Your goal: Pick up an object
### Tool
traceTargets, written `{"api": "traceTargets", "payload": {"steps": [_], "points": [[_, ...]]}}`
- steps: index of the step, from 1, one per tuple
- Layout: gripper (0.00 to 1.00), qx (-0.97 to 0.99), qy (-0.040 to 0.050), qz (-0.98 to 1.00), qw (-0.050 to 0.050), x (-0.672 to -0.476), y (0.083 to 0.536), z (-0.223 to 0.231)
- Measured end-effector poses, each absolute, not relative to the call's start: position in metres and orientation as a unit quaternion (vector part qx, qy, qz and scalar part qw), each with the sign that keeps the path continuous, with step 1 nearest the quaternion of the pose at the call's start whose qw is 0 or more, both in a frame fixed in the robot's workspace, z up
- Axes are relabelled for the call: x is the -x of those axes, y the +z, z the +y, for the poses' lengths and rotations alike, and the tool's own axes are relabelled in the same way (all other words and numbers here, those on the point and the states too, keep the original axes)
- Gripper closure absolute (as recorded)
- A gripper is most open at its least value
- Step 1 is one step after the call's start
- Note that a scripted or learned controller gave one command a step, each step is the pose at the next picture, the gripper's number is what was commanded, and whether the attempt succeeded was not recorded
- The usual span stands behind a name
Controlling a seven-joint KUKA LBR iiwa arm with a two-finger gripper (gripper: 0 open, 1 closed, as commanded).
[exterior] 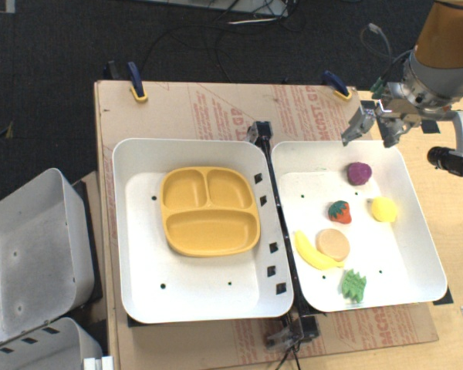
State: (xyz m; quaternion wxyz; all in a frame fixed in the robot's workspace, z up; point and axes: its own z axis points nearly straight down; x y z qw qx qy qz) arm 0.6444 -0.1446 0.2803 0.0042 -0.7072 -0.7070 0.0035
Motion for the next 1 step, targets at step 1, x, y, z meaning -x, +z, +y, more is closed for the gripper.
{"api": "traceTargets", "payload": {"steps": [1], "points": [[0.0, 0.707, 0.0003, -0.708, 0.0, -0.6463, 0.2868, -0.1443]]}}
